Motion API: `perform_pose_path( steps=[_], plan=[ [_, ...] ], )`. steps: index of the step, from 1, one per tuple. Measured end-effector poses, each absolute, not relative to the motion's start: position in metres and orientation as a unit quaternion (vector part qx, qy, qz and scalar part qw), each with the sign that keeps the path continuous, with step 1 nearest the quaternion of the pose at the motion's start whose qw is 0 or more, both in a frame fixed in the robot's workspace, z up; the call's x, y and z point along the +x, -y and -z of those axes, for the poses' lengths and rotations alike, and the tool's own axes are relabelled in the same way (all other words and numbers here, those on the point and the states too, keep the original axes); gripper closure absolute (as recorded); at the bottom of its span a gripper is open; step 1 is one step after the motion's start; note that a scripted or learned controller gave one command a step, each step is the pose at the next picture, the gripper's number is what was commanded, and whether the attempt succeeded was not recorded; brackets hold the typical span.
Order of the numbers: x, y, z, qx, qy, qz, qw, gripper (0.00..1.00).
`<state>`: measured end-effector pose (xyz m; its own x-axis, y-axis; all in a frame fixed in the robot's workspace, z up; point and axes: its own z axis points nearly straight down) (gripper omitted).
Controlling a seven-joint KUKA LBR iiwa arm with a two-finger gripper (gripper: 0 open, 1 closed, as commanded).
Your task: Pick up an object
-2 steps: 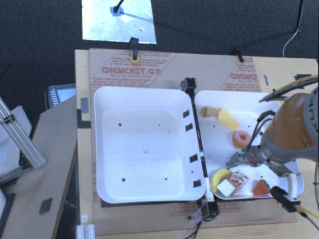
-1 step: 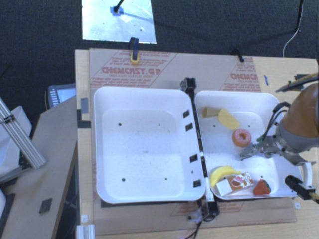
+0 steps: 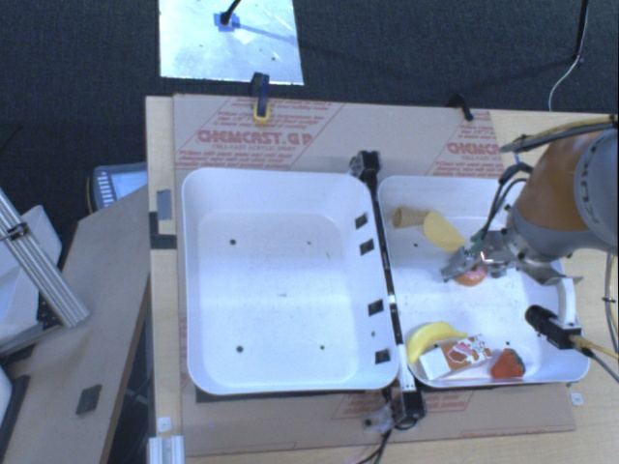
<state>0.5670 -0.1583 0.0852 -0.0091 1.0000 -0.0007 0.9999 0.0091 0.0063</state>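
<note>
We see our gripper (image 3: 468, 262) low in the right bin (image 3: 406, 189), over a small orange-red object (image 3: 472, 277); whether it is apart or together we cannot tell, so an off-centre pinch could squirt the object away.

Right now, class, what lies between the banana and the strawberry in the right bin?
In the camera view, a small orange-and-white carton lies between the banana and the strawberry.
</note>
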Motion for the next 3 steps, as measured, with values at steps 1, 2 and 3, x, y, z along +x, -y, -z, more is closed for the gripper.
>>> perform_pose_path(
  steps=[1,2,3],
  plan=[
    [0.565,0.161,-0.095,0.705,-0.709,-0.0012,0.002,1.00],
    [0.565,0.078,-0.238,0.702,-0.712,-0.0060,0.005,1.00],
    [0.528,0.112,-0.234,0.708,-0.707,0.0001,0.001,1.00]
  ],
)
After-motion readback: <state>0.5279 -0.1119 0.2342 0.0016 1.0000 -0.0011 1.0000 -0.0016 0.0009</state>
